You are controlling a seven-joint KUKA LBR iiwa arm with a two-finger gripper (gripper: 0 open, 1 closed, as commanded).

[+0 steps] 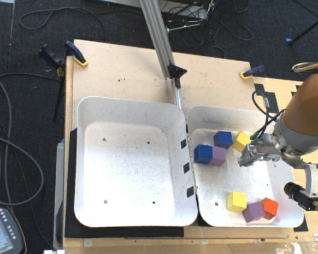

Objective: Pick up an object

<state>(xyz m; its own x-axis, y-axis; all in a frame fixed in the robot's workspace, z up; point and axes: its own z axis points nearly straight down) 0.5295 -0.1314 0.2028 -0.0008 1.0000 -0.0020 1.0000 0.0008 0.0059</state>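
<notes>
The right bin [286,177] holds several small blocks. Two blue blocks [223,138] [203,153] and a purple block [218,156] cluster near its far left. A yellow block [240,141] lies just right of them. Near the front sit another yellow block [236,201], a purple block [253,211] and an orange block [270,207]. My gripper [248,157] hangs over the bin's middle, just below and right of the far yellow block, pointing down at bare bin floor. No block shows between its fingers.
The left bin [91,146] lies beside the right one, a metal pole [158,33] slanting over the bench behind them. Yellow-blue clamps [77,54] [251,72] grip the board's far corners. Cables trail on the dark floor to the left.
</notes>
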